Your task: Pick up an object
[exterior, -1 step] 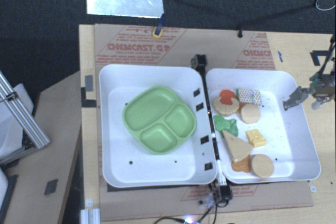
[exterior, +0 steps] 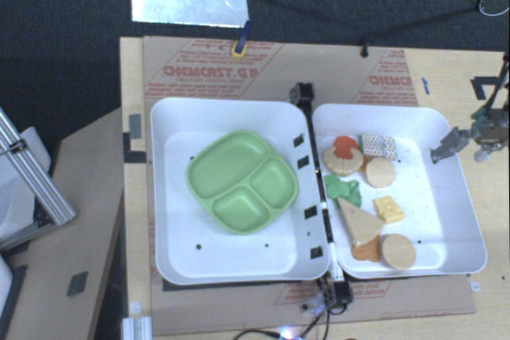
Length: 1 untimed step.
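Nothing is picked yet. The grey two-finger gripper [exterior: 464, 141] hangs at the right rim of the shallow white right-hand bin [exterior: 456, 203], jaws seemingly spread and empty. Inside that bin, toward its left wall, the pale wedge-shaped toy cheese slice [exterior: 358, 223] lies among other play food, ungrasped.

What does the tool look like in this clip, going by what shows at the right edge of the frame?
Little of it is in frame. The tool is grey metal: a slim finger pointing left over the right bin's rim, joined to a bulkier grey block with a greenish tint. A thin dark rod or cable runs up behind it. No markings are legible.
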Motion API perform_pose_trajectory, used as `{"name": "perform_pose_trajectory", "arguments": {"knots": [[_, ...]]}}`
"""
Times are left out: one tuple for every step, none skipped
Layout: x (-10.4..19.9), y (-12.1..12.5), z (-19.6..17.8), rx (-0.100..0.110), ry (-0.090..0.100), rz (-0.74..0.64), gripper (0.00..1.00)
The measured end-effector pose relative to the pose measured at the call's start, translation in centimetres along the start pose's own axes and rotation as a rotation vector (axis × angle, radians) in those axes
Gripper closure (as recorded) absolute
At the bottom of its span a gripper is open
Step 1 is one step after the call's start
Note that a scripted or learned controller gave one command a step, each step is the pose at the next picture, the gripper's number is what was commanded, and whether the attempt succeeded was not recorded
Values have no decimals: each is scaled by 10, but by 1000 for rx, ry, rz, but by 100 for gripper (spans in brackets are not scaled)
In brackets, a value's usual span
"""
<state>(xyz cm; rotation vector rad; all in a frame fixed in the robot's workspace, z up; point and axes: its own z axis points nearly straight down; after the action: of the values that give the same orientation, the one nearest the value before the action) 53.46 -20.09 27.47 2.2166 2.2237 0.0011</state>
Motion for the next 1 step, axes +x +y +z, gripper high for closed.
{"name": "perform_pose_trajectory", "arguments": {"knots": [[2,3,62,5,2,2,0]]}}
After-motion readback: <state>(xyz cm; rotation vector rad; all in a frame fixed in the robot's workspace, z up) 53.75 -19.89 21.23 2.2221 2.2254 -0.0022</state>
